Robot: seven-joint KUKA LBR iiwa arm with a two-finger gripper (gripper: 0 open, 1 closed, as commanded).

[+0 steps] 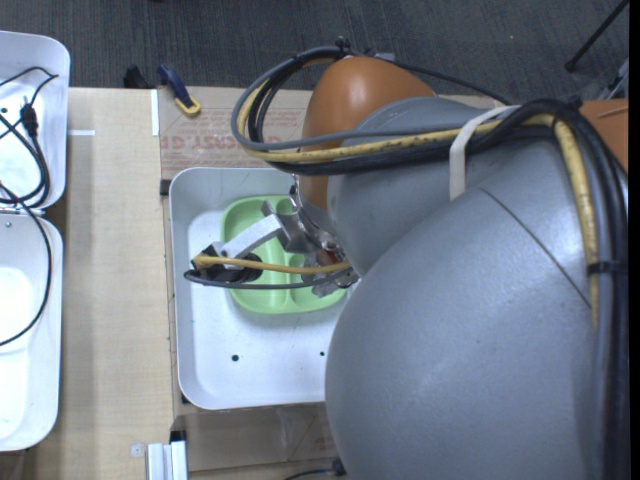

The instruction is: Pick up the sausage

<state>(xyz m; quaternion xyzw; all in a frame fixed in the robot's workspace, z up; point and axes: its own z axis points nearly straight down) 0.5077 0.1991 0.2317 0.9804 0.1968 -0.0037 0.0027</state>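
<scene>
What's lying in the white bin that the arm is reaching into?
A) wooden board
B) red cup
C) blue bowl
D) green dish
D: a pale green dish rests on the floor of the white bin, its right side hidden under the grey arm.

i'm looking down at dark grey carpet point(420, 8) running across the top of my view, evenly lit. a pale wooden bench point(110, 268) is taking up the area below it, with a sheet of brown cardboard point(215, 133) lying on it. a small blue and yellow tool point(178, 90) is resting at the bench's far edge.
</scene>
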